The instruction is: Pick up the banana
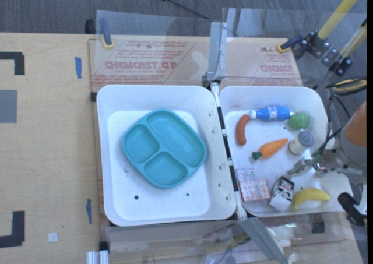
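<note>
Banana (310, 197), curved, smooth and yellow, lies below the metal fingers (301, 167), which are spread and grasping nothing.

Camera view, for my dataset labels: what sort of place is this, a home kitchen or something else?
Likely a robotics lab bench, not a kitchen: two white bins sit on a wooden bench, toy food such as a banana and carrot fills one, and the claw reaches in.

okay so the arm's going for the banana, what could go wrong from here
The banana lies close against the small carton, so the hand might catch or nudge the carton instead. It also sits near the right bin's front wall, leaving little room there, so a finger might strike the rim.
</note>
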`<state>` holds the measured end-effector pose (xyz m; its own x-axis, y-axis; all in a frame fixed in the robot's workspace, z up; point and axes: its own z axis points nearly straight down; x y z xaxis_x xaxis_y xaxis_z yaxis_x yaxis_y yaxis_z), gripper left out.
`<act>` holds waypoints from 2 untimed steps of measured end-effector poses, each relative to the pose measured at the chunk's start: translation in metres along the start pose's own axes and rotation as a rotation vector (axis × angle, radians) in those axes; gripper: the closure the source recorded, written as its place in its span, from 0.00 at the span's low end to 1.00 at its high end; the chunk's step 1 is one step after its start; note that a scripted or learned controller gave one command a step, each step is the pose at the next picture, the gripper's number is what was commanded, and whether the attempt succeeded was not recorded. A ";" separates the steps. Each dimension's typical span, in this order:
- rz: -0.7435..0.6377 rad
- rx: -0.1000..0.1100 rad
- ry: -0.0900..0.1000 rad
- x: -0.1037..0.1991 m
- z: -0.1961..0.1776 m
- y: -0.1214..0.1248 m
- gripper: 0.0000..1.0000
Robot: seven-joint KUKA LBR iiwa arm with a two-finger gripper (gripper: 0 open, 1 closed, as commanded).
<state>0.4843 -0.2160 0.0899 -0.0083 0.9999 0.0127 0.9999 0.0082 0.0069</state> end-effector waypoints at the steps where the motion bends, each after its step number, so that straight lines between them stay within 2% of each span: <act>1: -0.107 0.006 -0.013 -0.008 -0.075 -0.005 0.00; 2: -0.223 -0.001 -0.016 0.015 0.002 -0.003 0.00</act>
<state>0.4816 -0.2013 0.0881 -0.2288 0.9735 -0.0050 0.9734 0.2288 0.0084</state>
